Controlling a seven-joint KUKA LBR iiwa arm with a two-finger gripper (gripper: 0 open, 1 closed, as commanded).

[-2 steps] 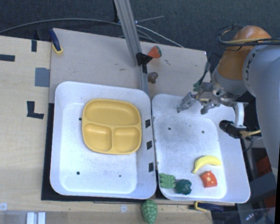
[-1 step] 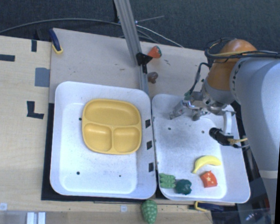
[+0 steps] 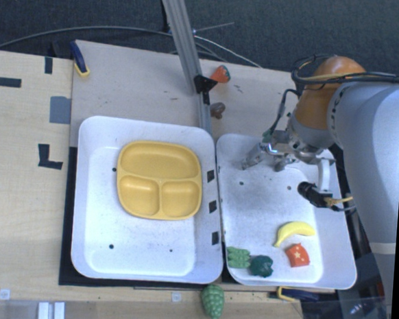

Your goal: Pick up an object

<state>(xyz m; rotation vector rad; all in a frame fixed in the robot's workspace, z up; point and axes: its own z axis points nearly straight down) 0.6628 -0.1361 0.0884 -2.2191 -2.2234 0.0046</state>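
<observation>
- So the gripper sits at the far edge of the right-hand shallow white bin, hanging off the grey arm with the orange band that comes in from the right.
- Honestly can't tell how wide it's open; the metal bits blur together at this slant. Nothing looks caught in it as far as I can see.
- The pickable stuff is all down at the near edge of that same bin, well apart from the gripper: a curved yellow plastic banana, a small red toy block just beside it, and two green lumpy toy veggies near the near-left corner.
- Banana's long axis runs roughly left-right, tilted a bit.
- My guess: the next move has to travel toward the near-right corner, then drop.
- The left-hand bin just has a yellow divided plastic plate.
- A green bumpy toy lies on the table, outside the bins.
</observation>
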